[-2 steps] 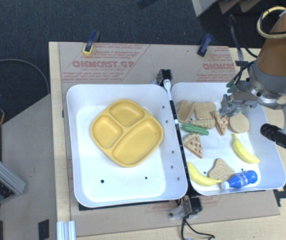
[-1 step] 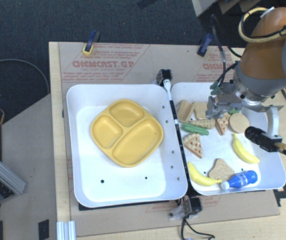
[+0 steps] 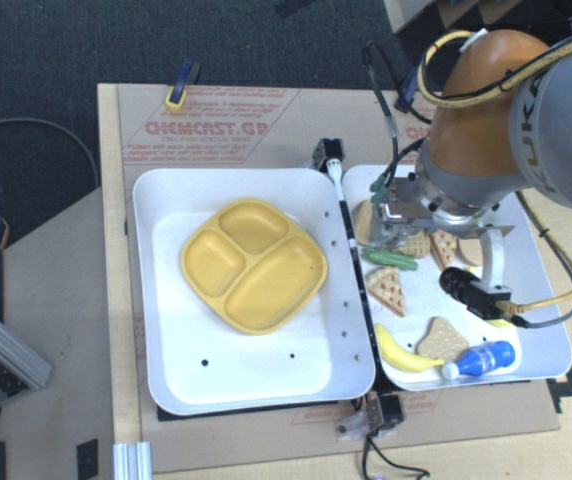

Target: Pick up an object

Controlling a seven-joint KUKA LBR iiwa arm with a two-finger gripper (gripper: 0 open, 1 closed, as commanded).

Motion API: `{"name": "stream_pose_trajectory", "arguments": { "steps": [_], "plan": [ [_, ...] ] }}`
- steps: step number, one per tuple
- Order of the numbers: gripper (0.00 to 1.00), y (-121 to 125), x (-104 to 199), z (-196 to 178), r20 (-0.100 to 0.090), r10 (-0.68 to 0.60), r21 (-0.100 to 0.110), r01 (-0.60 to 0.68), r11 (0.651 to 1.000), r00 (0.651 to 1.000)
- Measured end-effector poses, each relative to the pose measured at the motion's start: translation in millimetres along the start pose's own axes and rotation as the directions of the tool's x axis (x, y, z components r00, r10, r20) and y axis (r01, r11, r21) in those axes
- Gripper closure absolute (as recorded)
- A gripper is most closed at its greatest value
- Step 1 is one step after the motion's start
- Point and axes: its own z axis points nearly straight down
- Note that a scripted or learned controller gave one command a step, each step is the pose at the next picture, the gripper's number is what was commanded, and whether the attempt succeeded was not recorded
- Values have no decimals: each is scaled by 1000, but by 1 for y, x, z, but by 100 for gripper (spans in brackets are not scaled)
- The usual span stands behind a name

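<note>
Nearest the lens, at the front edge of the right bin, lie a yellow banana, a slice of toy toast and a small blue bottle with a white cap, the three close together and the bottle touching the toast. Farther back in the same bin sit a triangular pizza slice, a green pea pod and another red-topped slice, partly hidden under the arm. The left bin carries a yellow divided plate, turned at an angle, near its middle.

The gripper hangs low over the back-left part of the right bin, just above the pea pod and the food pieces around it. Its fingers are buried in the dark wrist hardware and cables from this angle, so whether they are spread or pressed together cannot be told, and nothing can be seen pinched between them.

By my reading the step in hand is the descent onto a target, most likely the pea pod or a slice beside it, with no grasp yet confirmed. The next move calls for settling straight down on one item alone, closing, then lifting clear. The crowding there is the risk: a neighbouring piece may be nudged, or a thin flat slice may slip out.
</note>
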Motion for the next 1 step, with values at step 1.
{"name": "stream_pose_trajectory", "arguments": {
  "steps": [1],
  "plan": [
    [100, -15, 43, -10, 0, 0, -1, 0, 1000, 1000]
  ]
}}
